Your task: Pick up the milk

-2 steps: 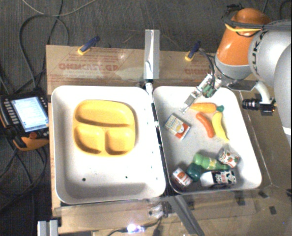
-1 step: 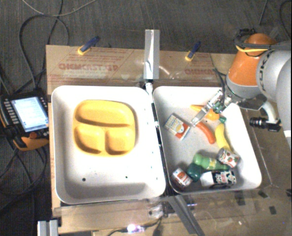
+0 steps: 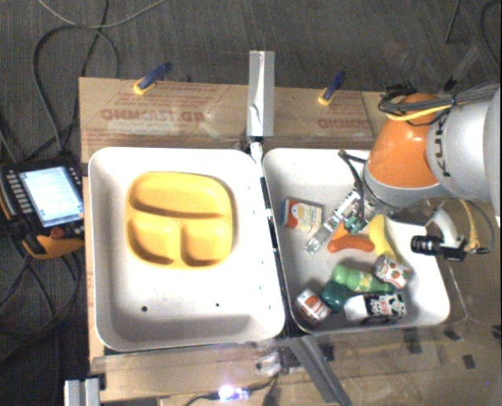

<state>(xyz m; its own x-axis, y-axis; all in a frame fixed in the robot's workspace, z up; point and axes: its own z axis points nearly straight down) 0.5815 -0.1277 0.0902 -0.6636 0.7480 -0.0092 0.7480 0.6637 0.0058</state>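
- Two white bins sat side by side on the bench: the left bin (image 3: 107, 311) and the right bin (image 3: 295, 167).
- One yellow tray (image 3: 182, 218) with three hollows lay in the left bin.
- One milk carton (image 3: 302, 215) lay flat in the right bin, near its left wall and toward the back. It was white with blue and orange on it. Its long side ran slanted, from the back left to the front right. I could not tell which end was the top.
- One gripper (image 3: 331, 225) hung over the right bin, just beside the milk on its right. Its two fingers stood a little apart with nothing between them. One fingertip (image 3: 315, 243) reached down toward the bin floor.
- One orange carrot-like toy (image 3: 352, 244) and one yellow thing (image 3: 381, 242) lay just beside the gripper.
- One green bottle (image 3: 349, 279) lay near the front of the right bin.
- Two small cans were there too: one red-and-white can (image 3: 391, 272) and one can by the front wall (image 3: 312, 305).
- One black-and-white carton (image 3: 381, 306) lay at the front, touching the green bottle.
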